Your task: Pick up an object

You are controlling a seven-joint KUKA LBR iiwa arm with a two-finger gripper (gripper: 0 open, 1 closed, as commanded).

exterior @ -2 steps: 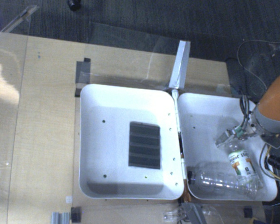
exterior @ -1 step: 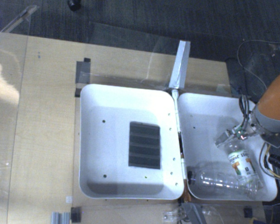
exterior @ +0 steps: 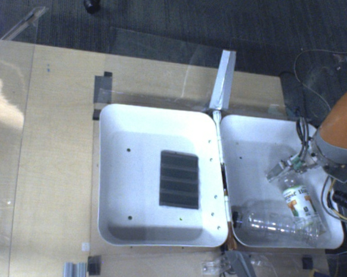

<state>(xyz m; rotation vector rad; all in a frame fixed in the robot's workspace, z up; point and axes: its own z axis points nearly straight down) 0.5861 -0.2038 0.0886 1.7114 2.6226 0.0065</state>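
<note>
Your end effector [exterior: 292,164], its grip state impossible to judge here, hangs at centre right over the right bin [exterior: 252,132], apparently placed to reach the clear plastic bottle [exterior: 277,222] lying along that bin's lower wall.

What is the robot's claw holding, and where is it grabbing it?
It cannot be told. The gripper is low in the right bin, just above a clear plastic bottle, but the view is too blurry to show anything between its fingers.

smooth white plastic bins [exterior: 112,160], clear glossy plastic bottle [exterior: 277,224], matt wooden bench [exterior: 51,173].
</note>
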